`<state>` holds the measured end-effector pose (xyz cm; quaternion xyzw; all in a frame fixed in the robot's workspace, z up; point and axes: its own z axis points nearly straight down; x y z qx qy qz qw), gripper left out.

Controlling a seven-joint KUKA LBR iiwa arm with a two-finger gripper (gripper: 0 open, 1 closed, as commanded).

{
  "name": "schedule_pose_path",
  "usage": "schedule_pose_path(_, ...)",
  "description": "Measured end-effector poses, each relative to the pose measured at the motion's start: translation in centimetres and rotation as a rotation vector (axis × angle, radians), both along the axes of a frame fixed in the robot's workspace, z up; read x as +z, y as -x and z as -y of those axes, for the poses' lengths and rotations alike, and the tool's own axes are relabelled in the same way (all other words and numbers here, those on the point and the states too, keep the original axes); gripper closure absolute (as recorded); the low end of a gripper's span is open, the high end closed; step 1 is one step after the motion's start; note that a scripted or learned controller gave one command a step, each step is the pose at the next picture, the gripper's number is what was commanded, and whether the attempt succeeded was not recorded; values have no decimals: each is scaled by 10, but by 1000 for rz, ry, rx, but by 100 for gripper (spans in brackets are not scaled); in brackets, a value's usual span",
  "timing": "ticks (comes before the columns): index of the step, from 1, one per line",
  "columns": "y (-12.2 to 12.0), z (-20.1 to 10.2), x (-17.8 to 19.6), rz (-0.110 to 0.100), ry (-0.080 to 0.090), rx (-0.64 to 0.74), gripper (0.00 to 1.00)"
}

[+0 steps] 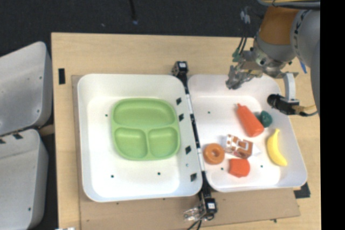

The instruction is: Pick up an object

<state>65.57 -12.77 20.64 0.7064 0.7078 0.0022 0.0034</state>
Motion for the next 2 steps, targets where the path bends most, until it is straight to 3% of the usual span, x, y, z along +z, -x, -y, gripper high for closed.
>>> schedule_pose_path(1,-1,2,36,-3,-1,0,100)
schedule_pose_path(2,13,-42,40,-8,-3,4,100)
